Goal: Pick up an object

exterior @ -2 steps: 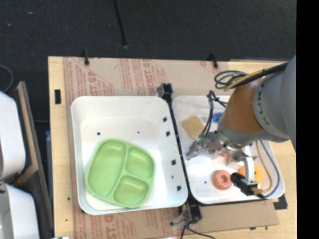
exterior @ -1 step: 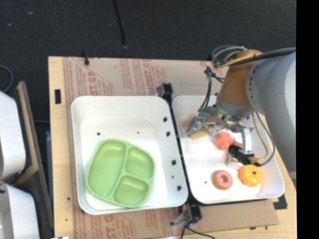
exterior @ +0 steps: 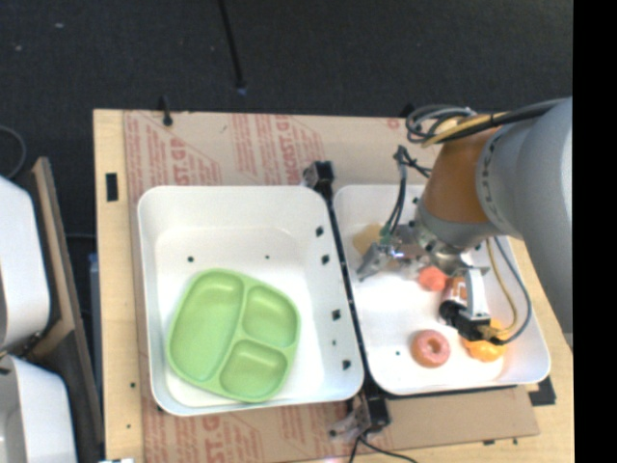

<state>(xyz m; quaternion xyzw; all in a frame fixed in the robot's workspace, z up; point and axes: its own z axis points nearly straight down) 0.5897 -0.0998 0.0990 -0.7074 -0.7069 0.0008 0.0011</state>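
While legible, red "ZI.STAD" print on cardboard

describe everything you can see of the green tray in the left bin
The green tray is a light green divided plate with rounded corners, seemingly smooth plastic. It has three compartments: a large one along its left side and two smaller ones on its right. It lies flat and face up on the floor of the left bin, in the lower part, turned at a slight angle to the bin walls. Nothing sits in its compartments, and the gripper is away from it, over the right bin.
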